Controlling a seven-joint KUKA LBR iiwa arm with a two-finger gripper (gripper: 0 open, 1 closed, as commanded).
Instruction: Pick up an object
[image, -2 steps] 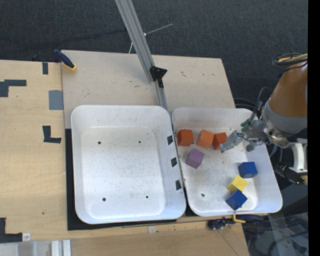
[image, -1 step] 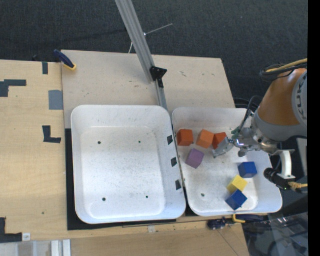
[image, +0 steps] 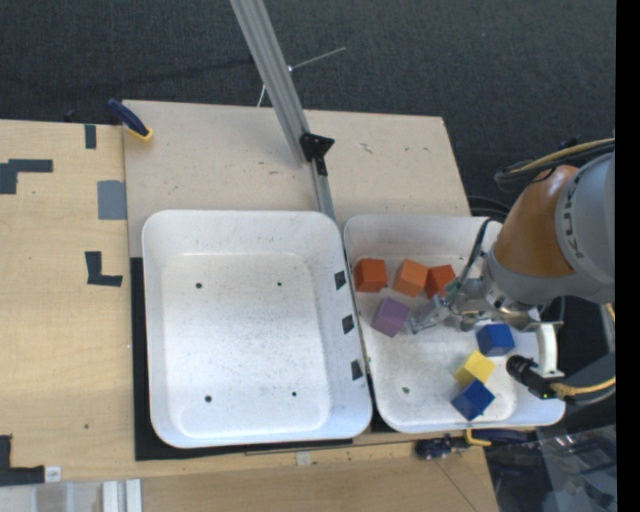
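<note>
Gripper (image: 432, 316) low in my right bin (image: 425, 415), beside purple block (image: 391, 317); finger state unreadable, no grasp confirmed.

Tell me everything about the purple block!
The purple block is a small cube-like piece, pale purple, with a matte look like foam or painted wood. It sits a bit turned on the floor of the right white bin, near that bin's left wall. It lies just below an orange block, with a small gap between them. The gripper is low at its right side, very close; whether they touch cannot be told.
</note>
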